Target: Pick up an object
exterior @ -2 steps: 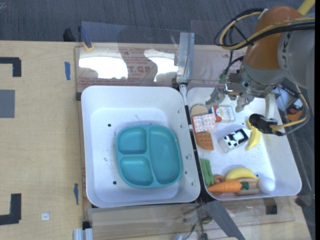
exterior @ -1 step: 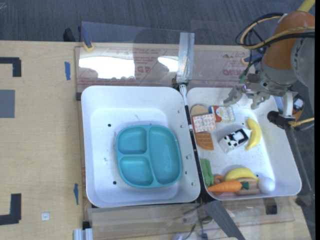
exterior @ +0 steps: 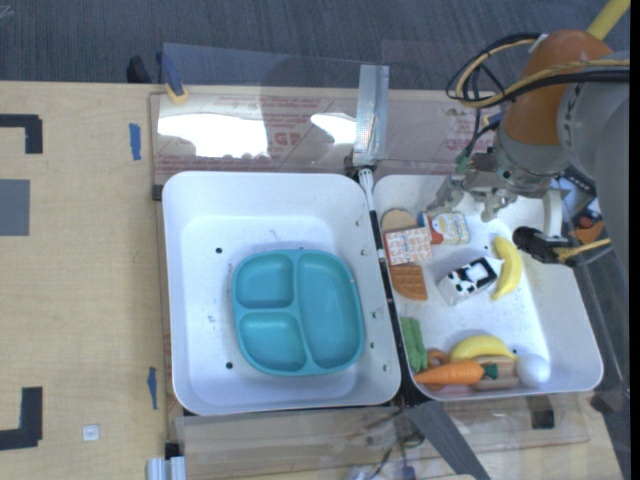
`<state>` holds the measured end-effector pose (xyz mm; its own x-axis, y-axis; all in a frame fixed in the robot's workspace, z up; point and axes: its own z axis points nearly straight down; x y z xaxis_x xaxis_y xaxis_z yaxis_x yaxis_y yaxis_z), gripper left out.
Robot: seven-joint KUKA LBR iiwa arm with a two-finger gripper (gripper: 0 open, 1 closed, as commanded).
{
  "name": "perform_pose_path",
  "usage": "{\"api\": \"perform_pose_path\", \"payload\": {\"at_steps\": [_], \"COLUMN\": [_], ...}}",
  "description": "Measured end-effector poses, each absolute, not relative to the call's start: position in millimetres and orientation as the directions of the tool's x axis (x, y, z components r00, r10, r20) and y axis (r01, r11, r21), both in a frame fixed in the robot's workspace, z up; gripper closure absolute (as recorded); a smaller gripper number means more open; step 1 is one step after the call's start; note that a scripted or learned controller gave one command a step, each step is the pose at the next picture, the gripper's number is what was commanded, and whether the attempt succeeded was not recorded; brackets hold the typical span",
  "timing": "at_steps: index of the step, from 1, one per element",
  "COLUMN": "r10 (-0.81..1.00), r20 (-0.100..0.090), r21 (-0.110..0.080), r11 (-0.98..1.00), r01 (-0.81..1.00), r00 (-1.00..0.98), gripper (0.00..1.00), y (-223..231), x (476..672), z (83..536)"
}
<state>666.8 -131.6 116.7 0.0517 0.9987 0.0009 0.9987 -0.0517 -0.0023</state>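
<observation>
In the camera view, the arm is reaching in from the right and the tool (exterior: 470,200) is hanging over the far end of the right bin (exterior: 578,308). It is sitting just above a small pale carton (exterior: 450,229); whether it is open or closed cannot be told from this slant, and nothing is showing between its tips.

The pickable things are all lying in the right bin: a red-and-white box (exterior: 407,245), an orange waffle-like piece (exterior: 410,281), a black-and-white cow toy (exterior: 470,278), a yellow banana (exterior: 508,266), a second banana (exterior: 483,347), a carrot (exterior: 450,373) and a white egg (exterior: 533,369). The left bin (exterior: 190,228) is holding a teal divided tray (exterior: 297,311).

These are looking like light, hollow plastic play food: stiff, smooth, likely slippery. The carton nearest the tool is probably the easiest, taken across its flat narrow sides. The bananas are asking for a grip across the middle; the egg is likely rolling away under any off-centre pinch.
</observation>
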Motion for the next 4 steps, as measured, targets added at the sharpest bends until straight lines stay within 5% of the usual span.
{"api": "perform_pose_path", "payload": {"at_steps": [1,2,3,4], "r10": [1.0,1.0,0.956,0.99], "r20": [-0.002,-0.002,-0.008,0.007], "r21": [0.008,-0.003,0.008,-0.011], "r11": [-0.02,-0.018,0.294,0.138], "r01": [1.0,1.0,0.956,0.99], "r00": [0.02,0.018,-0.294,-0.138], "gripper": [0.0,0.0,0.0,0.0], "y": [-131,-186,-214,-216], "x": [668.5,609.7,579.9,502.8], "z": [159,133,251,125]}}
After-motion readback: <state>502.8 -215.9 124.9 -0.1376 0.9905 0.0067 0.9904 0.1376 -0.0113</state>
